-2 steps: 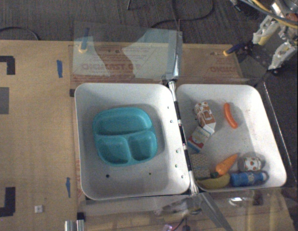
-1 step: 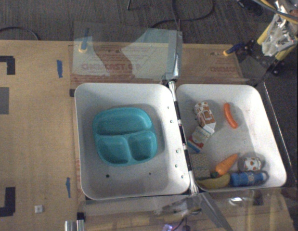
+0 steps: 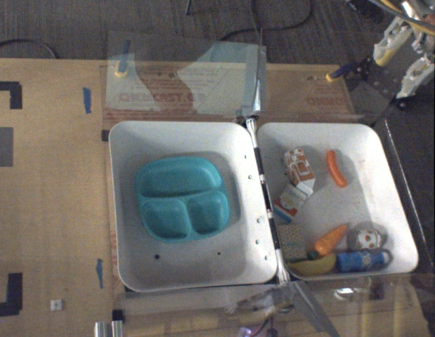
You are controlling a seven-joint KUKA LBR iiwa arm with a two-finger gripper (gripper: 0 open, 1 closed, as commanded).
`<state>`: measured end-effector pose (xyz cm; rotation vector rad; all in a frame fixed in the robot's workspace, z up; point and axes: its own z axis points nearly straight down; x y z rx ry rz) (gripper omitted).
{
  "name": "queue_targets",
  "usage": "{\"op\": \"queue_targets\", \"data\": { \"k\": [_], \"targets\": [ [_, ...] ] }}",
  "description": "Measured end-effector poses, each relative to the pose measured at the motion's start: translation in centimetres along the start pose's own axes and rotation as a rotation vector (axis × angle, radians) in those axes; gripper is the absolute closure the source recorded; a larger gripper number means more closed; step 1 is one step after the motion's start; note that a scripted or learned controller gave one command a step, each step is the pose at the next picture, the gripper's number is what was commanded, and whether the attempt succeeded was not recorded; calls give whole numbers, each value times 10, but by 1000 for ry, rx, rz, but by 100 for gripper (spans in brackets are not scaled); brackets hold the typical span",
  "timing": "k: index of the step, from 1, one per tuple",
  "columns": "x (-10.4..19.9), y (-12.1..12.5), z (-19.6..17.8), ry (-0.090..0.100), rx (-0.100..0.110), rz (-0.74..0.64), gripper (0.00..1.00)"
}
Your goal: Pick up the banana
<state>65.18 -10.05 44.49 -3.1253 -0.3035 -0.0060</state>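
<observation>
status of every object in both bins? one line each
banana: lying flat at the right bin's front edge, touching the carrot
carrot: lying tilted, free
blue mug: on its side by the front wall
sausage: lying flat, alone
two small cartons: lying down, next to each other
teal divided tray: flat in the left bin, right way up

Banana (image 3: 315, 264): small, yellow, curved, w/ darker greenish tips. Lies flat on the floor of the right-hand bin (image 3: 386, 146), at about 7 o'clock in that bin, close to the near wall and near-left corner. Long axis runs roughly left-right, ends turned up toward 12 o'clock. An orange carrot (image 3: 330, 239) sits just at its 1 o'clock, touching or nearly so; a blue item (image 3: 360, 260) lies right beside its 3 o'clock end. Not lifted, nothing gripping it.
</observation>
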Motion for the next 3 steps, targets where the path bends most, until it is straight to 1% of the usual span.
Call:
{"op": "queue_targets", "data": {
  "k": [1, 2, 3],
  "targets": [
    [-2, -12, 10, -6, 2, -5, 0],
    [-2, -10, 1, -4, 4, 0, 100],
    [-2, -9, 1, -4, 3, 1, 0]
  ]
}}
